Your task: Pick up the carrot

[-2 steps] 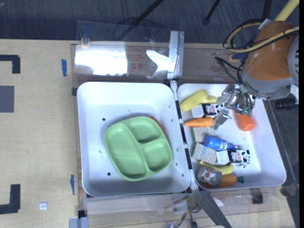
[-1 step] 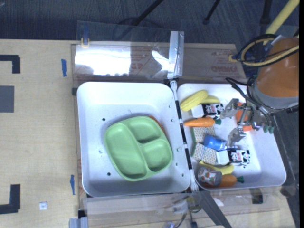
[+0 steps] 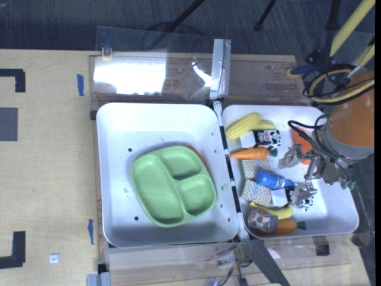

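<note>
1. Carrot (image 3: pixel 250 154) lies on its side in the right bin (image 3: pixel 342 222), near that bin's left wall, its tip pointing left toward the divider.
2. Gripper (image 3: pixel 300 171) hangs over the middle of the right bin, well to the right of the carrot and apart from it; its 2 fingers (image 3: pixel 292 158) look spread with nothing between them, though clutter beneath makes this hard to judge.
3. Arm (image 3: pixel 351 130), grey with an orange band, enters from the right edge above the bin's right side.
4. Just below the gripper lies a blue bottle-like item (image 3: pixel 271 179) on a patterned cloth (image 3: pixel 257 191).
5. Above the carrot sits a yellow corn cob (image 3: pixel 244 125), with a small black-and-white carton (image 3: pixel 266 138) beside it.
6. Along the near wall of the right bin rest a banana (image 3: pixel 275 208), a small can (image 3: pixel 262 221) and a second orange vegetable (image 3: pixel 287 226).
7. Left bin (image 3: pixel 113 136) holds a green divided plate (image 3: pixel 172 185) with 3 compartments.
</note>
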Action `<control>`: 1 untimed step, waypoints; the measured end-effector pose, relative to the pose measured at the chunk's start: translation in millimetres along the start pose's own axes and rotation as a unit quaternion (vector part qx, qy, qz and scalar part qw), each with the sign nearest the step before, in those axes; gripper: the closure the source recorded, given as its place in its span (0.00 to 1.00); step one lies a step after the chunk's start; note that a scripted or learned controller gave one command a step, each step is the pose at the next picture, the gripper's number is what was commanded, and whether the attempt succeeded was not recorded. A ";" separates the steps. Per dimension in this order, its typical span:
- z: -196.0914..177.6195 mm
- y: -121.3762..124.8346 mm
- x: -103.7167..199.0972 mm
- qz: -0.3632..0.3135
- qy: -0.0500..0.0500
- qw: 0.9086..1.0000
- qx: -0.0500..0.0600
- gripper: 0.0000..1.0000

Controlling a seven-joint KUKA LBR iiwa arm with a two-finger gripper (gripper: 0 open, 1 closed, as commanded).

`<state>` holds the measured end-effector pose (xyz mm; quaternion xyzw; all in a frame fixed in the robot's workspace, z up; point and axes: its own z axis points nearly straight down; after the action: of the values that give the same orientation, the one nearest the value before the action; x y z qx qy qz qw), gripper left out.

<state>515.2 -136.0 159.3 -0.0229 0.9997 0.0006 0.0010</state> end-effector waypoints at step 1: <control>-14.8 -9.5 -72.5 -0.037 -0.003 0.999 0.001 0.00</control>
<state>588.0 -142.1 174.2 -0.0604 0.9982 0.0001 0.0040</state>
